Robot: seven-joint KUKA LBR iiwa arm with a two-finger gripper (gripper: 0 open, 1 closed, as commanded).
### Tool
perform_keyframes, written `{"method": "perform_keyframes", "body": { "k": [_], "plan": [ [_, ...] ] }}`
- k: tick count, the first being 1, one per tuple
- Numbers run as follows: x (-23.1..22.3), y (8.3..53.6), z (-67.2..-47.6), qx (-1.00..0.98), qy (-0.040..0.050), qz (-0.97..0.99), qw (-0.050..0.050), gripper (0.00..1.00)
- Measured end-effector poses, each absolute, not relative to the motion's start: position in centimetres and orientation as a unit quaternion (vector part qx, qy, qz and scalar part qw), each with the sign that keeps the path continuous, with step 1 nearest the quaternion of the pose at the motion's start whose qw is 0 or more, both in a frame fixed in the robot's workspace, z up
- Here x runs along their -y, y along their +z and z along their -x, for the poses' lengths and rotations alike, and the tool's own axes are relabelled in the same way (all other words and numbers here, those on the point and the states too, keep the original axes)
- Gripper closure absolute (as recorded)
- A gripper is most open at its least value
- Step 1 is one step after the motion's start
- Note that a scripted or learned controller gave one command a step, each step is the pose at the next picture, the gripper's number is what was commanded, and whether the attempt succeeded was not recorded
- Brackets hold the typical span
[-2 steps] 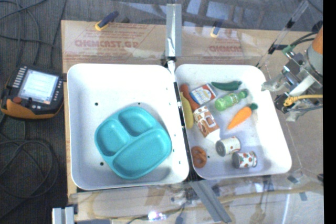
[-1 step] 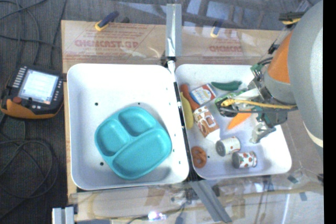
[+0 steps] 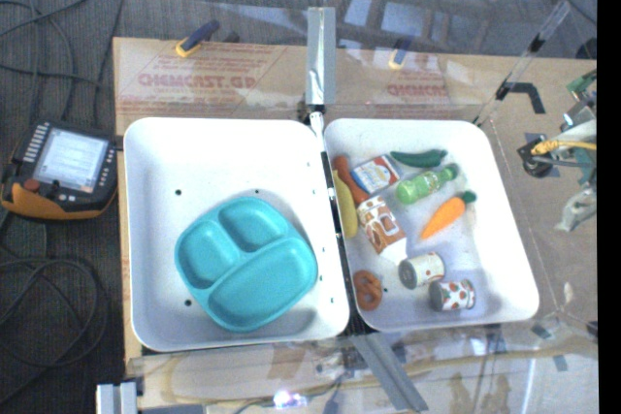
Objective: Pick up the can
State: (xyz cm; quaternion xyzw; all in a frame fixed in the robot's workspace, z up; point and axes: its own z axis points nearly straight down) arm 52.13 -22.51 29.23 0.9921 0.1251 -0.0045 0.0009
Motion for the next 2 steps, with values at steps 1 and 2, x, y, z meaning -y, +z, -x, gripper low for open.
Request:
{"method": "perform_keyframes", "body": {
  "k": [1,2],
  "plan": [
    [14.7,12.7,-51.7,-0.152,-0.0054,-0.988,-0.002,0.00],
    [19.3,29.1,-57.2,-0.102,-0.0048,-0.995,0.001,0.00]
  ]
}}
